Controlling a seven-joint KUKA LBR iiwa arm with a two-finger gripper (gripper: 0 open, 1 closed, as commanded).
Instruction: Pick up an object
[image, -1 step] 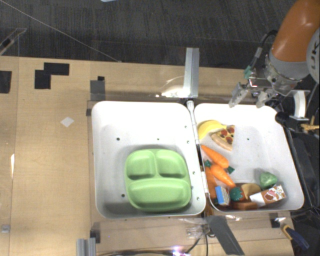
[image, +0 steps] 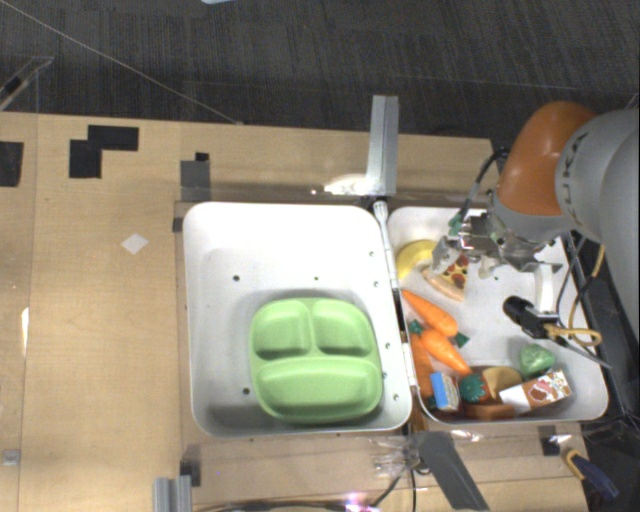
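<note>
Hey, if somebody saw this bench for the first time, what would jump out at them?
Probably the green divided plate lying alone in the left bin. Next, the heap of toy food in the right bin, with two orange carrots by its left wall. The arm's pincer hovers over a pizza slice there.

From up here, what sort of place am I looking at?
Most likely a robotics lab test bench, not a kitchen. A grey robot arm reaches over two white bins set into a wooden bench. The food, such as the carrots, looks like plastic toys, and a green divided plate lies in the left bin.
</note>
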